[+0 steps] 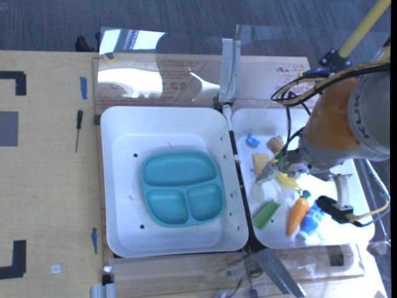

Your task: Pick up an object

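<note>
My gripper (271,171) is low inside the right bin (347,238), reaching in from the right among the small objects. Just to its left lies a tan block (260,162), and a yellow piece (287,180) sits right beside it on the right. A second tan piece (275,144) and a small blue item (252,141) lie further back. Nearer the front are a green stick (267,213), an orange carrot (298,213) and a blue object (312,220). The arm hides part of the bin's right side.
The left bin (118,185) holds a teal divided plate (182,186). A raised rim (236,166) separates the two bins. A black cable end (335,208) hangs over the right bin's front right. Clear panels stand behind both bins.
</note>
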Action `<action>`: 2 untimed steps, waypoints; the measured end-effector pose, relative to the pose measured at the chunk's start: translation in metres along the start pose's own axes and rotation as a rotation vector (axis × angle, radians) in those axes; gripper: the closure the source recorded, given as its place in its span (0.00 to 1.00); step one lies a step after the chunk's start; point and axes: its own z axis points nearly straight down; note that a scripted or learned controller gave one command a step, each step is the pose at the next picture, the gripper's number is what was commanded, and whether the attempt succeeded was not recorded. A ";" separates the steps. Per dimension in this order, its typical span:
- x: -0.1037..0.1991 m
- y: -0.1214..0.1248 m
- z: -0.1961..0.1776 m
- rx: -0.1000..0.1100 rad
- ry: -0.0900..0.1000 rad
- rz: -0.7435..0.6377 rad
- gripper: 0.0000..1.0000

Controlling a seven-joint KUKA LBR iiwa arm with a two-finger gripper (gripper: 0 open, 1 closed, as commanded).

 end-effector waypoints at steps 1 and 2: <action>-0.001 0.000 -0.009 -0.001 -0.001 0.003 1.00; 0.044 0.052 -0.099 0.000 0.000 -0.036 1.00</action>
